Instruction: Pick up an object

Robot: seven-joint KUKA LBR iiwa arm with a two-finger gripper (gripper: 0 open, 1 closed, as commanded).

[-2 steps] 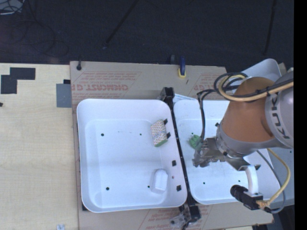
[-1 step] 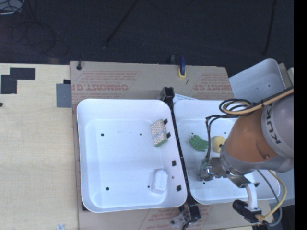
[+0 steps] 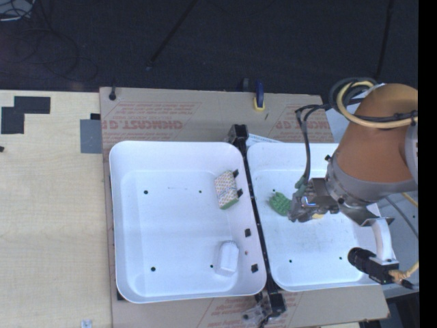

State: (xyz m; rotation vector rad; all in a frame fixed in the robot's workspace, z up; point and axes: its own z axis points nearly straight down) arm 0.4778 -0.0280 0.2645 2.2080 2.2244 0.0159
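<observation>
Lowered into the right bin (image 3: pixel 321 279), end effector (image 3: pixel 305 209) just beside the green object (image 3: pixel 278 203), likely lined up for a grasp. Finger spread: impossible to tell. Sponge-like block (image 3: pixel 226 189) and white object (image 3: pixel 226 257) left in the left bin (image 3: pixel 130 251).

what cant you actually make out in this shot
- The pincer in the camera view: too small and dark to tell whether it is open or shut, or whether it touches the green object beside it.
- The right bin: its far right part is hidden under the arm.
- The white object in the left bin: it blends with the bin, so its shape is unclear.
</observation>
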